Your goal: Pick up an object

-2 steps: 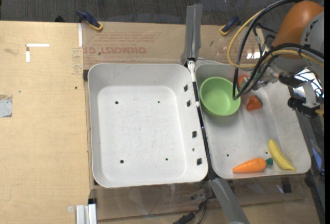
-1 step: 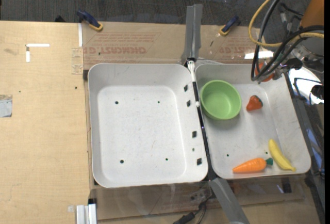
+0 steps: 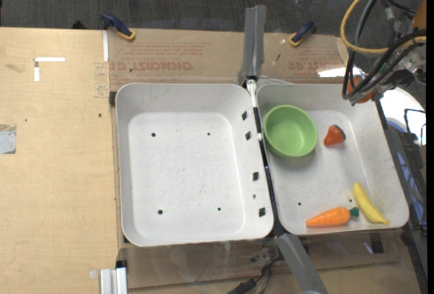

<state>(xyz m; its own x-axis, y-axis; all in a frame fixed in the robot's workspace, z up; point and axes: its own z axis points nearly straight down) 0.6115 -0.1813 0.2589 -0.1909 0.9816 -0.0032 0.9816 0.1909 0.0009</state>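
Observation:
Several objects lie in the right bin (image 3: 319, 181). A green bowl (image 3: 290, 130) stands upright at its far left corner. A small red-orange fruit (image 3: 333, 135) sits just right of the bowl. At the bin's near right corner a yellow banana (image 3: 369, 203) lies beside an orange carrot (image 3: 330, 217) with a green tip. Part of the arm (image 3: 400, 93), with its cables, hangs over the bin's far right corner, apart from all the objects.
The left bin (image 3: 183, 160) adjoins the right bin along a black-clipped seam. Yellow and black cables (image 3: 369, 22) loop at the top right. Cardboard lies behind the bins, held by two clamps. A wooden benchtop (image 3: 54, 150) spreads to the left.

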